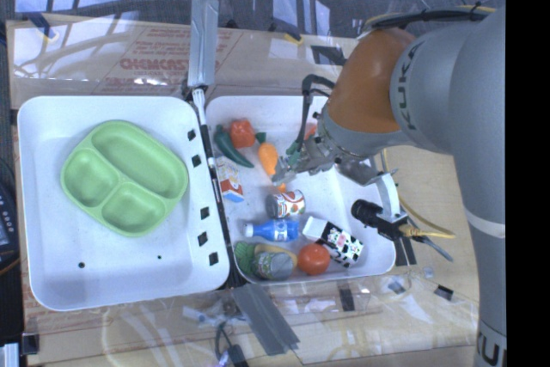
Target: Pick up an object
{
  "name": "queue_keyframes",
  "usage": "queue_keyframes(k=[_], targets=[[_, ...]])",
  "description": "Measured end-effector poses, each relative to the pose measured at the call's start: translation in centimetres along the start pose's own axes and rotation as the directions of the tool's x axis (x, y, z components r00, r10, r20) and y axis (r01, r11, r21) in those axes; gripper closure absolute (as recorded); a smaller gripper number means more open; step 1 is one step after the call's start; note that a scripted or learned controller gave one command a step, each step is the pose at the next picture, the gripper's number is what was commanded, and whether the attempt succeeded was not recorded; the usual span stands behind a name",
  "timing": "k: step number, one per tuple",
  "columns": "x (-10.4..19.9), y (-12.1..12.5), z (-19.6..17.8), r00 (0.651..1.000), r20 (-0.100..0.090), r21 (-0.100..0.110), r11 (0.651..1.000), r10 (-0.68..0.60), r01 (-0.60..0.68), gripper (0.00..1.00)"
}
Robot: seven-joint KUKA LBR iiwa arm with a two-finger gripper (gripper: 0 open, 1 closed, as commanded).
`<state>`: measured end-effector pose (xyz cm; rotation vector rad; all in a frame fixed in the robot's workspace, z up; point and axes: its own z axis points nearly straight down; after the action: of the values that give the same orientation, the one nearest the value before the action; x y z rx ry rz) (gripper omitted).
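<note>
Two white bins sit side by side; the left bin [43, 271] bears a green divided plate [125, 176], and the right bin [275, 112] bears all the small things. Over the right bin's upper right reaches the grey arm [430, 90] with its orange band, coming in from three o'clock. Its gripper [288, 170] hangs near the bin's middle, tips aimed toward eight o'clock. Whether the jaws stand apart or together I cannot tell, and nothing visible lies between them.

Nearest thing is the orange carrot [269, 157], just beside the tips at about ten o'clock, its long axis running roughly twelve to six. A round patterned can [285, 204] lies close at six o'clock. Farther off are the blue-and-white bottle [273, 230], a cow-patterned carton [339, 242], a red tomato [314, 258], and at eleven o'clock a red pepper [242, 133] beside a dark green vegetable [232, 148].

My judgement: the carrot or the can is the likely target, needing only a short shift.
</note>
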<state>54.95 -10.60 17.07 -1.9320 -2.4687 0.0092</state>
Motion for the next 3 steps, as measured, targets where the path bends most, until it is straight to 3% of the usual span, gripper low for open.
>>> queue_keyframes(k=[1, 2, 3], targets=[[-0.9, 2.5, -8.4, 0.98, 0.001, -0.006, 0.98, 0.198, -0.198, 1.0], [-0.9, 2.5, -8.4, 0.98, 0.001, -0.006, 0.98, 0.198, -0.198, 0.0], [0.2, 3.1, 8.0, 0.982, 0.001, -0.005, 0.982, 0.186, -0.186, 0.0]])
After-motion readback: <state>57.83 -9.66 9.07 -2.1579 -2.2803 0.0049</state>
